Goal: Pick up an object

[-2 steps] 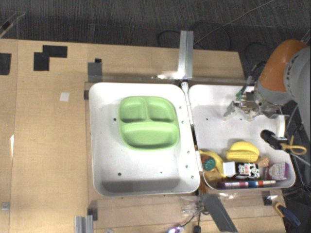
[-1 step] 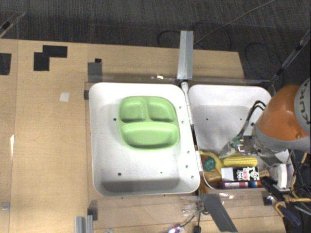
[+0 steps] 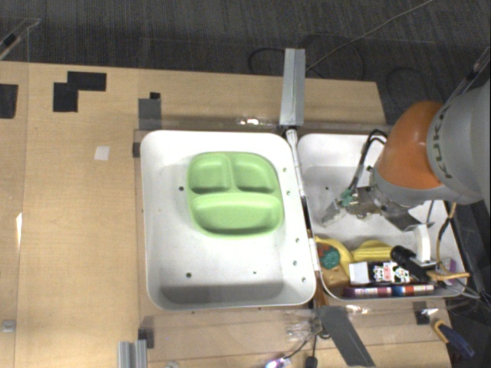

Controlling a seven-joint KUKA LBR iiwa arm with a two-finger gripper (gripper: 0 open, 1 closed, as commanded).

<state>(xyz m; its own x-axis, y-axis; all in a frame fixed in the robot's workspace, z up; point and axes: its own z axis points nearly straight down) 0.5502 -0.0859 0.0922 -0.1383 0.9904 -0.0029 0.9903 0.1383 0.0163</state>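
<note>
1. The left bin is carrying a green divided plate, which is sitting toward the bin's far edge. Bare white floor is lying open all along its near edge and left wall.
2. The right bin is keeping its far half open. Its things are crowding along the near edge, close together.
3. There, a yellow object is lying mid-row and a teal ball is sitting near the near-left corner. A black-and-white printed box is lying just beside the yellow object, and a dark marker is stretching along the near wall.
4. The light wooden surface is lying open to the left of both bins.
5. The grey arm is reaching in over the right bin's right wall, its orange band bulging above the wrist.
6. The end effector is pointing toward the bin's left wall, hanging over bare floor near the middle, apart from the row of things.
7. Whether the end effector is spread or pressed together cannot be told, and nothing is showing in its grasp.
8. The print on the box is too small to read.
</note>
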